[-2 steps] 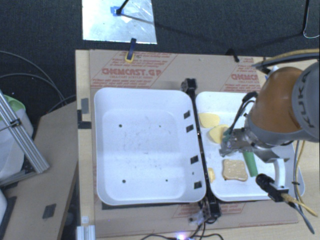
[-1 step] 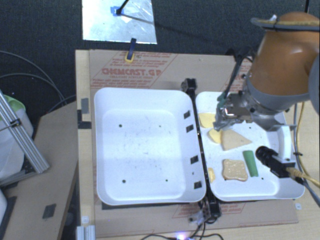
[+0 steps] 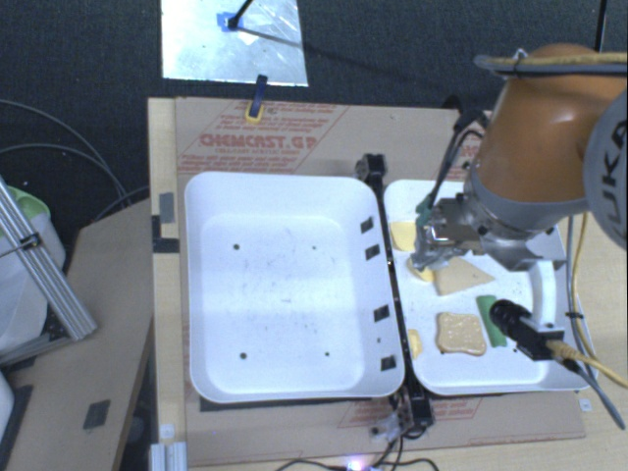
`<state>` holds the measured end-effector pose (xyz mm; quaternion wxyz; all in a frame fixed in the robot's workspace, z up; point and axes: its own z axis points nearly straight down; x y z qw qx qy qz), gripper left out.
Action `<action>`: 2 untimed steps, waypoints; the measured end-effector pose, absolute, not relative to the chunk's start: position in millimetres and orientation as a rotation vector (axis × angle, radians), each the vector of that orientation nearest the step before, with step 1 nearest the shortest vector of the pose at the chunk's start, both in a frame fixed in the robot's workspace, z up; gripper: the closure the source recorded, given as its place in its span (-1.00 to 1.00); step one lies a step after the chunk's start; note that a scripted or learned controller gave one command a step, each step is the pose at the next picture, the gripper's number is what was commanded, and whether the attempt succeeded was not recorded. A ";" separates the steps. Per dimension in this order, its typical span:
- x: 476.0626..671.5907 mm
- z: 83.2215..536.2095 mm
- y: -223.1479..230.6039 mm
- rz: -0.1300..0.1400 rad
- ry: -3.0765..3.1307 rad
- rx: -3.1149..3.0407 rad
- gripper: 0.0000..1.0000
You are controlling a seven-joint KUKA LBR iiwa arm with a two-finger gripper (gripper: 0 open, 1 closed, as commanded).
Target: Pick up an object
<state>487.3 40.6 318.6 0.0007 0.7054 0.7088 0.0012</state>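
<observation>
Success in this grasp, I judge, depends on a straight drop that centres the end effector (image 3: 429,255) on a single piece, best the yellow disc (image 3: 403,235) just beside it near the right bin's (image 3: 471,384) left wall, since the wedge (image 3: 461,278) lies touching under the wrist and could get nudged. Whether the end effector is apart or together I cannot tell. Counted: two bins (image 3: 285,283) on the worktop, one disc, one wedge, one toast slice (image 3: 460,333), one green piece (image 3: 490,317), one small yellow bit (image 3: 414,342).
</observation>
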 end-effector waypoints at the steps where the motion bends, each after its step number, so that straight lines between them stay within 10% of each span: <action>1: 509.5 312.4 18.6 0.002 2.219 2.220 1.00; 2: 486.0 300.5 95.4 0.004 2.235 2.210 1.00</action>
